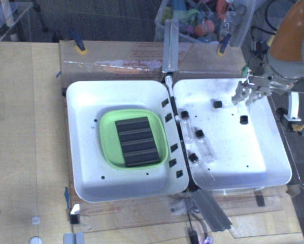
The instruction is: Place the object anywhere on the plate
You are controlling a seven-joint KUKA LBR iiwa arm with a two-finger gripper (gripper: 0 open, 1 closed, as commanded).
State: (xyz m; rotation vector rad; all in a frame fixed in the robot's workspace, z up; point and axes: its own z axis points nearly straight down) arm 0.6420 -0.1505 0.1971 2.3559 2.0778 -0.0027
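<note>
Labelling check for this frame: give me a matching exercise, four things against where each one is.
Things:
1. light green square plate
2. dark ribbed rectangular block
3. grey arm's two-finger gripper
4. clear tub of colourful toys

Places:
A. behind the bins, at the top of the view
B. lying on the plate
C. over the right bin's far right corner
D. on the left bin's floor

Pairs: 1-D, 2-B, 3-C, 4-A

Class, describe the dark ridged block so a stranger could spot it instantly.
Find the left white bin of the two. Inside it lies a green plate, and the dark ridged block rests on that plate. It is far larger than the small black bits in the right bin.
</note>
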